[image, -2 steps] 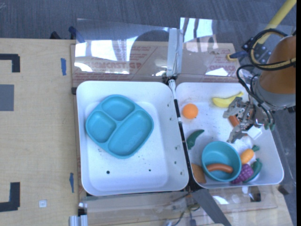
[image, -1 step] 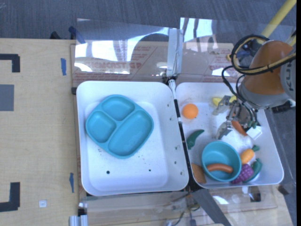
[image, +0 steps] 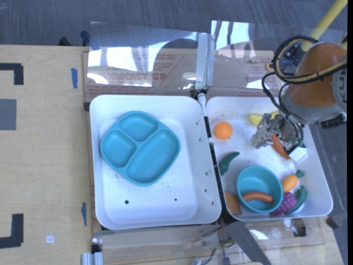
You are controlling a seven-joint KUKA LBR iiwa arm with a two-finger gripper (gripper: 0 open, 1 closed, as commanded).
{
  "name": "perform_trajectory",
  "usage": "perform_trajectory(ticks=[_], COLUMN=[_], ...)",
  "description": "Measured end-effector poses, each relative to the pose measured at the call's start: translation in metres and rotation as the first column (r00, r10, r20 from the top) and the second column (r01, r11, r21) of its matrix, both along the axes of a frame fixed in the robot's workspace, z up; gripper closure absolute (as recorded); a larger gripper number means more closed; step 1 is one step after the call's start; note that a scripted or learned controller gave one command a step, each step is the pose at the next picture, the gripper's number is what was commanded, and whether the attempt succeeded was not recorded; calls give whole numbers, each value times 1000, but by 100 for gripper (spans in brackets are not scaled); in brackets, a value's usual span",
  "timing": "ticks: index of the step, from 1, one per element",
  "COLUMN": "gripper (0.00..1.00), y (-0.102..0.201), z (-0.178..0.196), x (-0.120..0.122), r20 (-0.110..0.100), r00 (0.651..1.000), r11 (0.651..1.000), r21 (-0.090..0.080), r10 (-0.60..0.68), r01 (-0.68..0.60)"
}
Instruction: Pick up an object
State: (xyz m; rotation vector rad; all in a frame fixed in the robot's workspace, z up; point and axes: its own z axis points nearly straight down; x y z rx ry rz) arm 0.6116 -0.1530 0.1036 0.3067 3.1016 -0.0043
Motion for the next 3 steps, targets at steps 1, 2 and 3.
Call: perform_trajectory(ticks=[1,2,3], gripper=[100,100,100], y=[11,-1,105], z=[108,-7,134], x=[42,19,41], r20=[-7,-27,-1], r00=[988,1000,999], r11=[988,1000,999], r21=[5,7,8], r10=[-153,14,-44], r01=[153,-13,44])
